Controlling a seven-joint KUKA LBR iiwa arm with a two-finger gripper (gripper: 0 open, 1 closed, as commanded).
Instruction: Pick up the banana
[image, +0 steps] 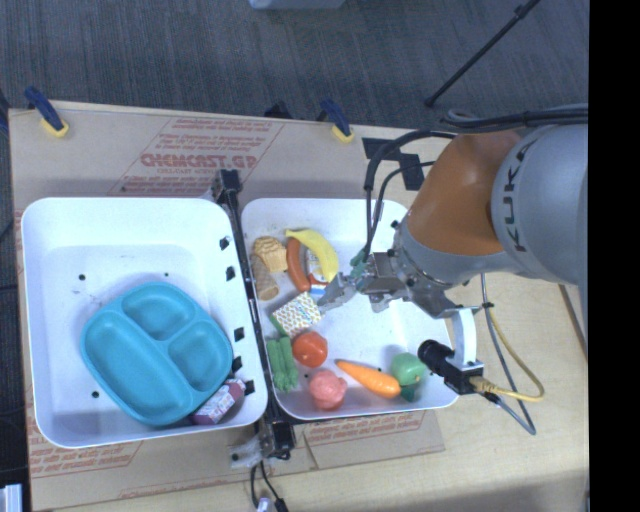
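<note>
Sitting on a cardboard sheet over a tan bench, 2 white bins; dark carpet behind. Banana lies at right bin top, beside a sausage. Gripper just below banana, finger state unreadable.

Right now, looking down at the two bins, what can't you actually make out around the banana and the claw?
- Whether the claw is open or shut: too small and blurred in the camera view.
- The banana: a sausage-like piece overlaps its left edge.
- The small packet in the left bin: partly hidden under the blue tray, label unreadable.
</note>
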